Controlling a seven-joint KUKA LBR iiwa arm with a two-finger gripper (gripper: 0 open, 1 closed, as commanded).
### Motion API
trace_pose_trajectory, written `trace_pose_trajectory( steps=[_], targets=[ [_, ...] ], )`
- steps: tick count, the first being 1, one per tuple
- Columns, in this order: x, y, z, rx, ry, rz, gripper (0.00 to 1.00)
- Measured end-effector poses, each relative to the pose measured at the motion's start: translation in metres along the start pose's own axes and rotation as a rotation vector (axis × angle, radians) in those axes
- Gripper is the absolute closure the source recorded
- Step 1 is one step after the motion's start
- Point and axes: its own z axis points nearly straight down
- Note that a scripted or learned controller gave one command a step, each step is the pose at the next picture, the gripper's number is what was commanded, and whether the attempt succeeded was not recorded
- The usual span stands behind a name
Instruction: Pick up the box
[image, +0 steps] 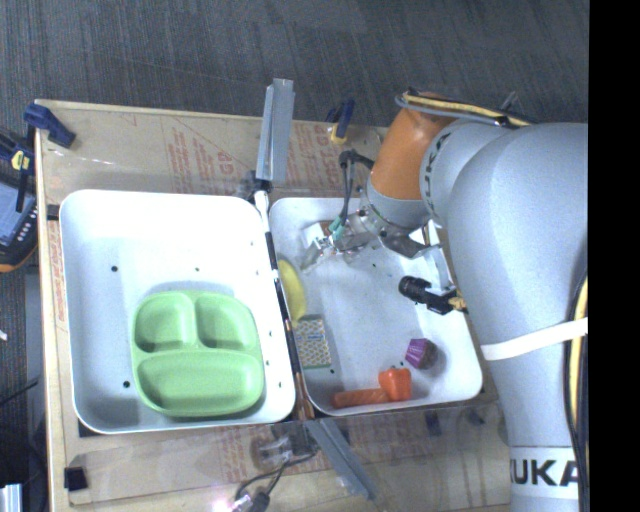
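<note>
- Fingers of the gripper (320, 247) are too small and blurred here, so I cannot tell if they are apart or together.
- The box (312, 342), small and with a fine pattern on top, lies flat in the right bin (375, 320), against its left wall and in the nearer half.
- Just beyond the box, along the same wall, lies a yellow object (291, 287). It is close to the box, but contact is not clear.
- At the near wall lies a long orange piece (358, 398), beside it a shorter orange-red piece (397, 382), and a purple object (421, 352) a little further right.
- The gripper hangs over the far left part of this bin, past the yellow object and well apart from the box.
- The left bin (150, 235) holds a green divided plate (198, 352).
</note>
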Motion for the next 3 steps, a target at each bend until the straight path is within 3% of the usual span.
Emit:
trace_pose_trajectory(
  steps=[1, 2, 3],
  targets=[
    [0.012, 0.001, -0.001, 0.004, -0.014, -0.081, 0.00],
    [0.014, -0.067, -0.052, -0.036, -0.024, -0.309, 0.00],
    [0.027, -0.164, -0.058, -0.036, -0.023, -0.257, 0.00]
  ],
)
